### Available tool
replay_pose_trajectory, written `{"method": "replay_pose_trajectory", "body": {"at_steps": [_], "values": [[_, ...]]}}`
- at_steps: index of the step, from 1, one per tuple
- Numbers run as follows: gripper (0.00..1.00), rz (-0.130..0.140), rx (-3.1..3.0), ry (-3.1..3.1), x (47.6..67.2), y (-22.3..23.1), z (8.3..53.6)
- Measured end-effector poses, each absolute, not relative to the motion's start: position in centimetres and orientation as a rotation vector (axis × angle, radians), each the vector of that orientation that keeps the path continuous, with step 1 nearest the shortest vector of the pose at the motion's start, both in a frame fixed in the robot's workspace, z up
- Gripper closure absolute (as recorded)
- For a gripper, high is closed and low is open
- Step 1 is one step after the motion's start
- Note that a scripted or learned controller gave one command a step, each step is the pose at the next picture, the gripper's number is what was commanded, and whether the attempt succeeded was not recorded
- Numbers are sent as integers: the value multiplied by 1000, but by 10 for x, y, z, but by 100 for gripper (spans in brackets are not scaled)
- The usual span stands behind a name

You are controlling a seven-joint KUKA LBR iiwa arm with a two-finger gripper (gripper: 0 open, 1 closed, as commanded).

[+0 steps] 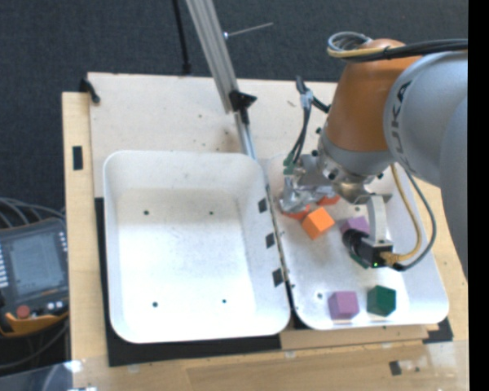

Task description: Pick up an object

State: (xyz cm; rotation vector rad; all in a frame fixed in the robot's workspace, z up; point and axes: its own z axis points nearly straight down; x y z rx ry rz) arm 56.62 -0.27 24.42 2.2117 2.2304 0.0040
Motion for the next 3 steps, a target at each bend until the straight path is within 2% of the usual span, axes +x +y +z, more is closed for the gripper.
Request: {"method": "replay_pose_trajectory", "body": {"at_steps": [2,3], "values": [[100,2,2214,2229,577,94,227],[0,-2,2216,2225,577,90,227]]}}
